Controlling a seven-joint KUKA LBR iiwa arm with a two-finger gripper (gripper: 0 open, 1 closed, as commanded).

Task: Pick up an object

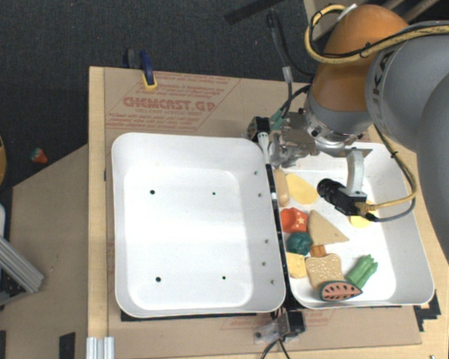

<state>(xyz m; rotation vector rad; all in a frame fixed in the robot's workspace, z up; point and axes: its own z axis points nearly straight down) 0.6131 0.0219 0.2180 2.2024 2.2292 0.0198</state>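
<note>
**Arm low over the right bin's far corner**

I reach in from the right, my orange-banded wrist bent down over the right bin (pixel 399 285); my end effector (pixel 286 152) sits at its far-left corner, opening not discernible; toy foods cluster along that bin's left side: yellow piece (pixel 302 190), red piece (pixel 293 219), watermelon slice (pixel 340 291), green vegetable (pixel 361 270); the surface's board (pixel 176 101) reads "CHEMCAST".

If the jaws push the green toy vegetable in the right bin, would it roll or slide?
The green toy vegetable looks elongated and rounded, so it would probably roll sideways. It seems like rigid, smooth plastic, likely light and slippery. It lies near the watermelon slice, which might stop it.
</note>
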